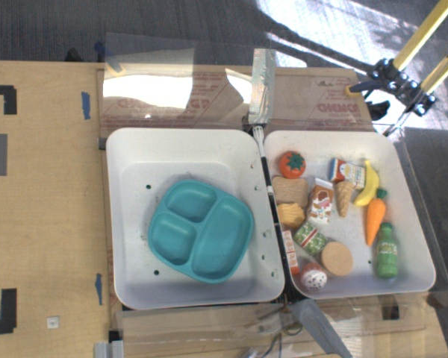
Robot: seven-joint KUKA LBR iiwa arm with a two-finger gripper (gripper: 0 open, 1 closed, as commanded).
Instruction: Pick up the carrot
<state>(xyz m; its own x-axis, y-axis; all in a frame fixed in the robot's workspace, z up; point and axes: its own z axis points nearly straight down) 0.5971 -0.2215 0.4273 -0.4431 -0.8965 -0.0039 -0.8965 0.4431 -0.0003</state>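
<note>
The carrot [374, 219] is seen in the right bin [414, 200] — between banana [369, 185] and green bottle [387, 251]; the jaws' state cannot be told.

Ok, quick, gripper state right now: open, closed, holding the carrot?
Gripper: cannot be told.
Carrot lies free in the right bin, beside the green bottle.

A teal divided tray [201, 231] lies in the left white bin [127, 170]. The right bin [414, 200] holds a tomato [291, 164], a banana [369, 184], a green bottle [386, 251], a tan round disc [337, 259] and several small food packets, crowded together.
</note>
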